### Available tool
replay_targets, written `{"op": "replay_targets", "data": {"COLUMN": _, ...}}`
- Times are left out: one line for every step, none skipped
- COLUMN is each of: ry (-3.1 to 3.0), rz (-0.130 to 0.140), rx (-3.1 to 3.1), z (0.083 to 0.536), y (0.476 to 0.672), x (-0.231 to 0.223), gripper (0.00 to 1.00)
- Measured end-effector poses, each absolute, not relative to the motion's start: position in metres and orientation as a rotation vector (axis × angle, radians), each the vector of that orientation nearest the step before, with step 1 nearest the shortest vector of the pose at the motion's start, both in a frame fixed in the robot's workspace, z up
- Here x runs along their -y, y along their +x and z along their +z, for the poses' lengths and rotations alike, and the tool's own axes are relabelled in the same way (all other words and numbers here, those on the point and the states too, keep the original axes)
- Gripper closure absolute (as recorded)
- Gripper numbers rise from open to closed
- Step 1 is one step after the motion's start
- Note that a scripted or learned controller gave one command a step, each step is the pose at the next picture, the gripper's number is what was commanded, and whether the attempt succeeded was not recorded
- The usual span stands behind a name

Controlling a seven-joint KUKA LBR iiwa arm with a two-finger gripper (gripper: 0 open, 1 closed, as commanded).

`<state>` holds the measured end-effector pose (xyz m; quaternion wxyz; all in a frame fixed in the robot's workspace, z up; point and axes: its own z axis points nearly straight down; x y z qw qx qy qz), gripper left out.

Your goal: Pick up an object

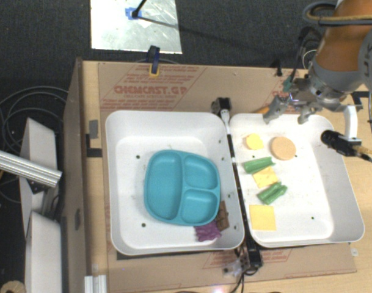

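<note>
The gripper (pixel 288 110) hovers over the right bin's (pixel 341 206) far edge, jaws spread and holding nothing. The tan disc (pixel 283 148) lies just below them

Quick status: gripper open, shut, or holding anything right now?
Gripper: open, fingers spread, nothing between them, above the far edge of the right shallow white bin.

The grey arm (pixel 341 41) comes in from the top right, with its orange band up high. The tool (pixel 288 112) points down, its two fingers (pixel 271 112) spread apart and holding nothing.
</note>
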<state>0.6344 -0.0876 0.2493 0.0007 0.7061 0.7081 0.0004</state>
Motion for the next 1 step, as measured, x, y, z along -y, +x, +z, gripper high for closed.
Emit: {"op": "replay_targets", "data": {"ry": 2.229, "rz": -0.011, "rx": -2.227, "z": 0.1414, "y": 0.5671, "x": 0.0875, "gripper": 0.00}}
